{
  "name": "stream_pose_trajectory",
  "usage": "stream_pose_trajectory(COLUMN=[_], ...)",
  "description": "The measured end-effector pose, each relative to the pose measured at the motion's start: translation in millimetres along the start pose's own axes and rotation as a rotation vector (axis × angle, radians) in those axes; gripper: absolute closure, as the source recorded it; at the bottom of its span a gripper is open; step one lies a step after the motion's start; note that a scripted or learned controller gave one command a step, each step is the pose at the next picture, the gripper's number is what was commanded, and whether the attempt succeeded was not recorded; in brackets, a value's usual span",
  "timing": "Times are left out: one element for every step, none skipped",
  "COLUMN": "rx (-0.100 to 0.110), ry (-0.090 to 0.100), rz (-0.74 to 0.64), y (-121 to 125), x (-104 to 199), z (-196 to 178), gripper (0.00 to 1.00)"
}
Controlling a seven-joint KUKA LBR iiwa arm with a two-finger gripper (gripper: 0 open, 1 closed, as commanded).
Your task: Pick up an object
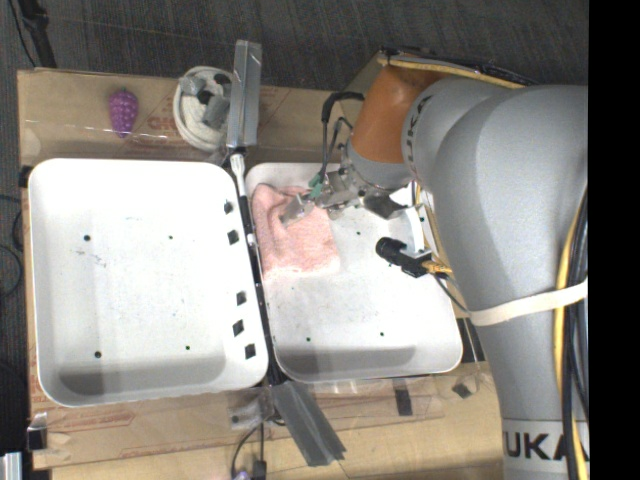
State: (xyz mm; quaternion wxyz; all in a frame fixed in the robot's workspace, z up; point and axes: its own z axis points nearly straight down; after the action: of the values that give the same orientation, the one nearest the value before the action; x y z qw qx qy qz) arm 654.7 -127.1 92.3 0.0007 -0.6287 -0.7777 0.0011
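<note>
The big grey arm (pixel 490 208) comes in from the right side and bends over the right bin (pixel 380 318); it has an orange band (pixel 385 118) just above the wrist. The pincer (pixel 298 208) is down low at the top left part of this bin, right on the top edge of a pink cloth (pixel 300 246); it looks like it is touching the cloth, but it is too small and blurry to say if the pincer is apart, together or clamped on the cloth; I cannot tell. The pink cloth lies crumpled on the bin's floor, close to the wall next to the left bin (pixel 130 268). The left bin sits just beside the right one, and it has a few small dark dots on its white floor. Both bins rest on a brown desk (pixel 70 98). On the desk, behind the left bin, there is a small purple bumpy thing (pixel 123 111); near it, to the right, is a round white thing (pixel 200 108); a grey bar (pixel 243 93) stands just beside that, at the top of the gap between the two bins.
</note>
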Motion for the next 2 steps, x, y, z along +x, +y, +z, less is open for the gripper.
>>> stream_pose_trajectory(rx=[0.002, 0.001], ry=[0.001, 0.002], rz=[0.058, -0.017], y=[-62.2, -113.4], x=[5.6, 4.3], z=[0.9, -12.8], gripper=[0.0, 0.0])
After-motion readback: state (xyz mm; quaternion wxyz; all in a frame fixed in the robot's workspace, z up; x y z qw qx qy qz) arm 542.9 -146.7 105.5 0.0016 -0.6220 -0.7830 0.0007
